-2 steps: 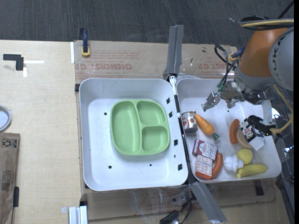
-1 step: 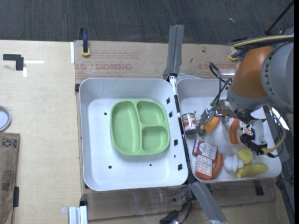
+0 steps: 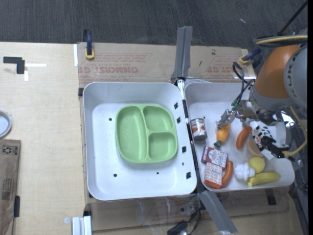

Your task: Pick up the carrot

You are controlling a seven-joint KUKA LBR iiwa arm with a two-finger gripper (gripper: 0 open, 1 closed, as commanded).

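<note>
The hand [image 3: 228, 117] sits right on top of the little orange carrot [image 3: 223, 133], which points down the frame, but I cannot tell its grip.

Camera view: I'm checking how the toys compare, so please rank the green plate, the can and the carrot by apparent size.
1. Green plate, by far the largest.
2. Can.
3. Carrot, which looks slightly smaller than the can, though the gripper may cover its top end.
</note>
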